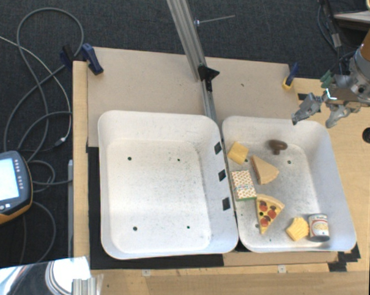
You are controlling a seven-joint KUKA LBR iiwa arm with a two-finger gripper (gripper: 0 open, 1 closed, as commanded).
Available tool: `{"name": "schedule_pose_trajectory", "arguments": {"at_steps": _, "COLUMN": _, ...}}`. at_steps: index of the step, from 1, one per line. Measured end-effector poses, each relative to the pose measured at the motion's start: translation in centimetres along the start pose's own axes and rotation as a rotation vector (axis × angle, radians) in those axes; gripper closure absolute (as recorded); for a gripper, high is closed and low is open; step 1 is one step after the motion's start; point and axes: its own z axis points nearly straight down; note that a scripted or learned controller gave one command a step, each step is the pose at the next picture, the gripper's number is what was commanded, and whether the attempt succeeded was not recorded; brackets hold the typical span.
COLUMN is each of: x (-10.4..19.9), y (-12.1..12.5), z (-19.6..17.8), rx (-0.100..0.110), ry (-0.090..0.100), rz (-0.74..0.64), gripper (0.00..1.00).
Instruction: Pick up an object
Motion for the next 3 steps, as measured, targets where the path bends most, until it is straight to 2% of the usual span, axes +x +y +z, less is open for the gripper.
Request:
{"name": "schedule_pose_trajectory", "arguments": {"at_steps": 1, "x": 0.0, "y": 0.1, "z": -0.3, "rx": -0.005, "ry": -0.002, "rz": -0.002, "gripper": 0.00}}
{"name": "schedule_pose_trajectory", "arguments": {"at_steps": 3, "x": 0.9, "y": -0.6, "z": 8.3, "rx": -0.001, "ry": -0.001, "rz": 0.000, "gripper": 0.00}}
